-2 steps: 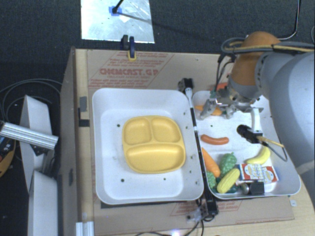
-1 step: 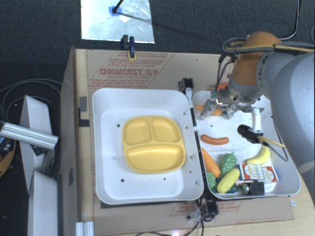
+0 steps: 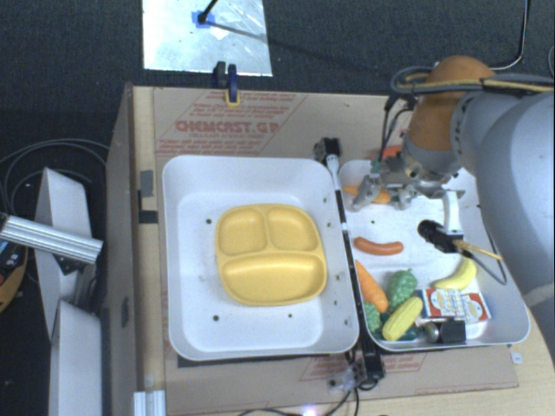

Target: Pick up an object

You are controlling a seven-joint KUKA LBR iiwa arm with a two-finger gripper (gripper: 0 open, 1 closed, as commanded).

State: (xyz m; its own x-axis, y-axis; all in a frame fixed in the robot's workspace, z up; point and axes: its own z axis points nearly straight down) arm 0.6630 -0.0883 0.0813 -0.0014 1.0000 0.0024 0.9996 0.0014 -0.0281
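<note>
The gripper [image 3: 388,191] hangs over the right bin's [image 3: 512,315] far corner — I cannot tell its state. The hot dog [image 3: 379,247] lies just below it in the picture — long side pointing left to right.

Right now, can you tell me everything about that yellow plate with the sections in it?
The yellow plate is a rounded, smooth tray that looks like plastic. It has three compartments: two smaller ones along the far side and one long one along the near side. Nothing shows in any of them. It lies flat, turned slightly, in the middle of the left white bin, resting on the bin's floor. The toy foods sit in the other bin, apart from it.
</note>
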